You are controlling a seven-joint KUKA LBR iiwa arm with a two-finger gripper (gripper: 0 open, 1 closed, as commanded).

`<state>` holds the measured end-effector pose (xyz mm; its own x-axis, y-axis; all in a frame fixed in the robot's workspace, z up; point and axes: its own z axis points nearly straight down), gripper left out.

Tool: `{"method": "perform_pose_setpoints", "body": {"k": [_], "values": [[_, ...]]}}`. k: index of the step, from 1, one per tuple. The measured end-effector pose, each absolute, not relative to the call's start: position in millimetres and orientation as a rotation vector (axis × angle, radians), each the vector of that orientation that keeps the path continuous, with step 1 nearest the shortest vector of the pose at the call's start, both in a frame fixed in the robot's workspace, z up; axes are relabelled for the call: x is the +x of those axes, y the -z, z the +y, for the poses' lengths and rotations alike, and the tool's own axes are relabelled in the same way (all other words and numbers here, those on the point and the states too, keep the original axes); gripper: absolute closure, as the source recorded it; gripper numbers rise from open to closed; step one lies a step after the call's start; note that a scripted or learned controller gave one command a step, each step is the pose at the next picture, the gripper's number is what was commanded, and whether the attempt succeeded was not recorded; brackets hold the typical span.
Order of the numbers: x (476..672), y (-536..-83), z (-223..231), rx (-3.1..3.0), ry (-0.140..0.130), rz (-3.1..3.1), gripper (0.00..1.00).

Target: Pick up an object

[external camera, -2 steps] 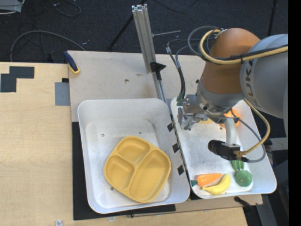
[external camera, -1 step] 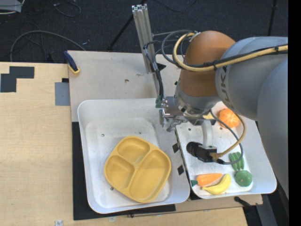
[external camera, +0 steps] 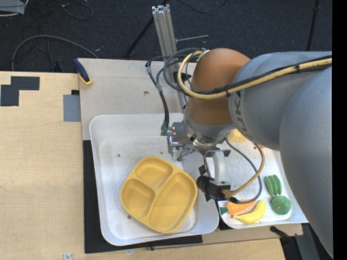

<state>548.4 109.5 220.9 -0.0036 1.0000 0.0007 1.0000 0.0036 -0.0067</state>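
A yellow plate (external camera: pixel 158 194) with three compartments lies tilted in the left white bin (external camera: pixel 105 156), towards its near right side. My gripper (external camera: pixel 180 147) hangs over the left bin just beyond the plate's far right edge, close to the wall between the bins. Nothing is seen held in it. In the right bin (external camera: pixel 245 169), near the front, lie a yellow banana (external camera: pixel 252 214), an orange carrot (external camera: pixel 242 206), a long green vegetable (external camera: pixel 272 184) and a round green fruit (external camera: pixel 280 204).
The big grey and orange arm (external camera: pixel 227 96) covers much of the right bin. A pale yellow thing (external camera: pixel 237 137) peeks out beside the wrist. A metal post (external camera: pixel 165 34) stands behind the bins. A wooden bench top (external camera: pixel 38 161) lies to the left.
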Motion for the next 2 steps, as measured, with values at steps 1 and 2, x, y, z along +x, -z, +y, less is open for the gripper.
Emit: {"method": "perform_pose_setpoints", "body": {"k": [1, 2], "values": [[556.8, -237.2, 108.9, -2.221, -0.003, -2.220, 1.00], [556.3, -236.4, 108.8, -2.220, -0.005, -2.219, 0.00]]}}
